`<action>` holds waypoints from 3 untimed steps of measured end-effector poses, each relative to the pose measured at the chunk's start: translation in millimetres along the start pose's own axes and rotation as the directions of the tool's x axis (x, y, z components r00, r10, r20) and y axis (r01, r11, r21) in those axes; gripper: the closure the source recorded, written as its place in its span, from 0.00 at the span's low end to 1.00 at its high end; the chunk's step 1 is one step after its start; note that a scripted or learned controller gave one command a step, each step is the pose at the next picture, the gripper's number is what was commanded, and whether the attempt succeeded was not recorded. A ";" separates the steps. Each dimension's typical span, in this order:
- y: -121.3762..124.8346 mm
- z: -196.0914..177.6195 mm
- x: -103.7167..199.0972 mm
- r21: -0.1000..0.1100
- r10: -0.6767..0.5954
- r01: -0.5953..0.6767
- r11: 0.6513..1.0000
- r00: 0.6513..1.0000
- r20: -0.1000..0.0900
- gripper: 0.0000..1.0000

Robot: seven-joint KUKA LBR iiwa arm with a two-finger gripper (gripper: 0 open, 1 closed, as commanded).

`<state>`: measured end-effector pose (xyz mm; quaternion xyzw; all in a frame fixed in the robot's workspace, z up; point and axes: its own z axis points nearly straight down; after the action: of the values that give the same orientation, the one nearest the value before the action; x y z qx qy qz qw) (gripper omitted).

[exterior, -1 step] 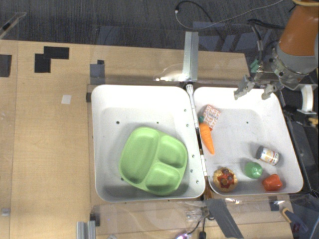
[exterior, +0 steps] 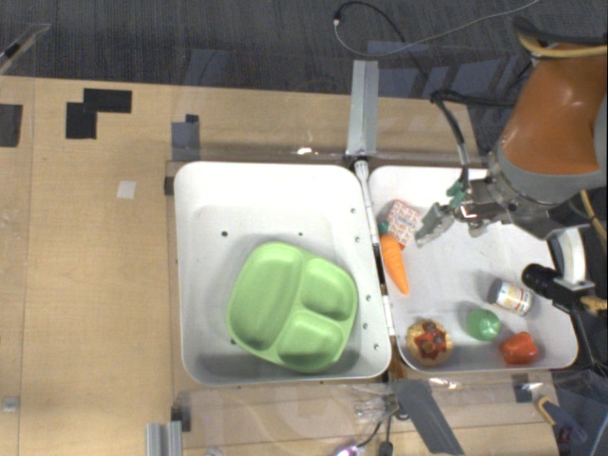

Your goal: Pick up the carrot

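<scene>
1. Camera view: grey arm with orange band reaches from right; claw [exterior: 432, 228] hangs over the right white bin [exterior: 546, 245], holding nothing; opening unclear.
2. Orange tapered carrot [exterior: 393, 265] lies by that bin's left wall, just beside the claw.
3. Left white bin [exterior: 204, 207] holds a green compartment tray [exterior: 292, 305].

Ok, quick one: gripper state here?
Gripper: open, holding nothing, above the right bin, just right of the carrot.
</scene>
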<state>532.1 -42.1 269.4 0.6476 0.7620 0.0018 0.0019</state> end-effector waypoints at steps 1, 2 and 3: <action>3.1 84.7 30.3 0.001 -0.300 0.300 0.954 0.954 -0.001 0.00; 5.2 73.2 30.5 -0.005 -0.300 0.300 0.954 0.954 0.002 1.00; 5.1 73.3 30.4 -0.004 -0.300 0.300 0.954 0.954 0.001 0.00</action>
<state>532.6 -11.2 196.1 0.5245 0.8514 0.0029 0.0039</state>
